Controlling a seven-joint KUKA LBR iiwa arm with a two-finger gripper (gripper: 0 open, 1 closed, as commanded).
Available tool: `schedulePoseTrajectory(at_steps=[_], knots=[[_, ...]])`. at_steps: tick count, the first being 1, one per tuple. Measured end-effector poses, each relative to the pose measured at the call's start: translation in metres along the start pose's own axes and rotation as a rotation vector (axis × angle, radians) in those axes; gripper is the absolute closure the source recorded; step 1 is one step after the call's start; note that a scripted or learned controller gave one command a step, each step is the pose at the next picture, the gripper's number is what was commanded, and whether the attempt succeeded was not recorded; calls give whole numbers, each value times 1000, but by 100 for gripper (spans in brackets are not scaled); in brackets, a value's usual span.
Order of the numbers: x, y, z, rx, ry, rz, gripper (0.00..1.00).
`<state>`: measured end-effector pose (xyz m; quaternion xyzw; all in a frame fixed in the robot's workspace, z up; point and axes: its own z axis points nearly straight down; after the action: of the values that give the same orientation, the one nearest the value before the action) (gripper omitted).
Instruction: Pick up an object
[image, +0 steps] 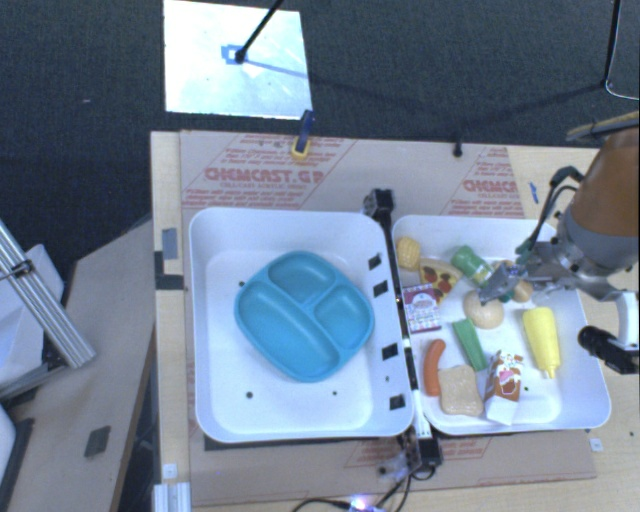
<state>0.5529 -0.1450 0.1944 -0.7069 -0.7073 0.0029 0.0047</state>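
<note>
Pincer (497, 288) sits low in the right bin (590, 400), coming in from the right on the grey arm (600, 225). Can't tell from this slant whether it is spread or pressed together; its tip blurs into the clutter, and nothing visibly sits inside it. So no confirmed hold.

Closest candidates, my guess at targets:
- round tan piece (484, 312), just below the tip, touching or near it
- green piece (467, 263), just to its left
- a small brown bit (521, 290) at its right side, partly hidden

Further out in the same bin: pizza slice (438, 276) and a yellowish lump (408, 252) toward the divider, small red-and-white box (421, 307) against the divider, green stick (468, 343) and orange carrot (433, 366) lying side by side, toast (461, 391) at the near edge, carton (504, 386) tilted beside it, yellow corn (542, 339) on the right.

Items are packed close, probably dumped loose for grasp trials, which is why the approach comes steeply into the middle, not at a wall. Risk: neighbours are so tight that a close could catch two or nudge the round piece away.

Left bin (215, 400) holds a blue tray (304, 314) lying flat, well apart from the action. Both bins sit on the table (260, 175).
</note>
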Motion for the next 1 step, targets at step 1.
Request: schedulePoseTrajectory(at_steps=[1], knots=[[0,3,-6,-12,-2,-3,0]])
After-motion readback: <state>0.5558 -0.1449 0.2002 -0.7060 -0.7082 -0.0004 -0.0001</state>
